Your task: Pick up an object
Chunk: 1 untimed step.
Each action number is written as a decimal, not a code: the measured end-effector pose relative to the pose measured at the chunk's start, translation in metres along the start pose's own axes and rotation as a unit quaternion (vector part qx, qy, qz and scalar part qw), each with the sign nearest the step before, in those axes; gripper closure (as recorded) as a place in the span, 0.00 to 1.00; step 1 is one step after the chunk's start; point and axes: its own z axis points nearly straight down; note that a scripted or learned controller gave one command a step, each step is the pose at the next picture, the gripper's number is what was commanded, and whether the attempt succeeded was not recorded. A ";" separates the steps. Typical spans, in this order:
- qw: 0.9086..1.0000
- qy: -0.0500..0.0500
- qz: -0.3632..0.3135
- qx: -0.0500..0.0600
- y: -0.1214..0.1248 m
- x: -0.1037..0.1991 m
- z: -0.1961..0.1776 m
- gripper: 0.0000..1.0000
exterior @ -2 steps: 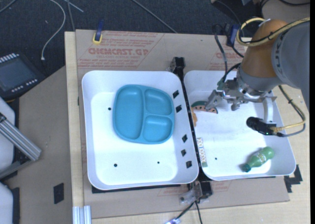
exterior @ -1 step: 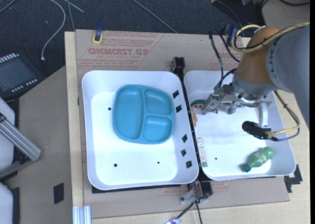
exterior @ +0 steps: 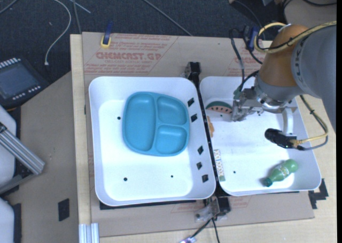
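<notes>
A green bottle (exterior: 281, 172) lies on its side in the near right corner of the right bin (exterior: 251, 183). A small slice-shaped toy with a green rim and red face (exterior: 216, 107) sits at that bin's left side, close to the divider. My gripper (exterior: 237, 110) hangs low over the right bin, just right of the slice toy and touching or nearly touching it. The grey arm with its orange band (exterior: 283, 60) comes in from the upper right and hides the back of the bin.
A blue divided plate (exterior: 156, 123) lies in the left bin (exterior: 144, 183). A black plug on a yellow cable (exterior: 280, 138) hangs over the right bin, below the wrist. Black clips (exterior: 201, 140) line the wall between the bins.
</notes>
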 end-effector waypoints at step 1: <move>1.000 -0.001 0.000 -0.003 0.003 -0.003 -0.044 1.00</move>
